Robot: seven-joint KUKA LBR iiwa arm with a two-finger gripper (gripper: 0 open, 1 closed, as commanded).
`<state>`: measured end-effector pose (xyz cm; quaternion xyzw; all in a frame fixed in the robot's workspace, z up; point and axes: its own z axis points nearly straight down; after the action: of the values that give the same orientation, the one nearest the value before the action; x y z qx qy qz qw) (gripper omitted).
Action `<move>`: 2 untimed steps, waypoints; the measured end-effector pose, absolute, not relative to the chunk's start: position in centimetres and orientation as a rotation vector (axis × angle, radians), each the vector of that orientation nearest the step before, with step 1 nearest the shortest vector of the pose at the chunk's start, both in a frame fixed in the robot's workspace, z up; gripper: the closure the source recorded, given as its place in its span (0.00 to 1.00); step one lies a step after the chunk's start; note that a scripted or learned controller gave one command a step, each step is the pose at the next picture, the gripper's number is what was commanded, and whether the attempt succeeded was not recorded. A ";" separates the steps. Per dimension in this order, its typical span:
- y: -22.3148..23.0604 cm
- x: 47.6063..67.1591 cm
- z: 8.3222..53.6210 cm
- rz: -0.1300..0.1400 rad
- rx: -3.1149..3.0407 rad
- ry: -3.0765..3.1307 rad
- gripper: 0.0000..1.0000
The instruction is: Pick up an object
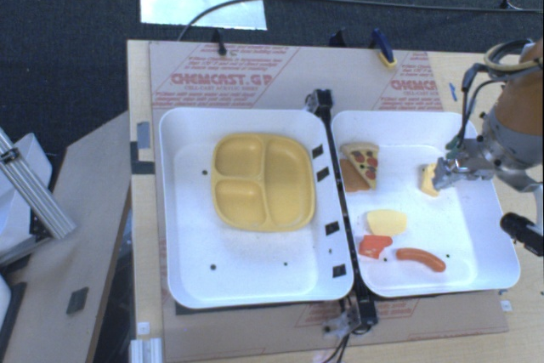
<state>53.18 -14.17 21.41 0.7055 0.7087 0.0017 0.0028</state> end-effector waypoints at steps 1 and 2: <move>-9.4 53.0 20.8 0.002 2.212 2.232 1.00; -4.6 53.8 22.0 0.004 2.209 2.233 1.00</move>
<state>53.78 -4.59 21.96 0.7034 0.7108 0.0013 0.0003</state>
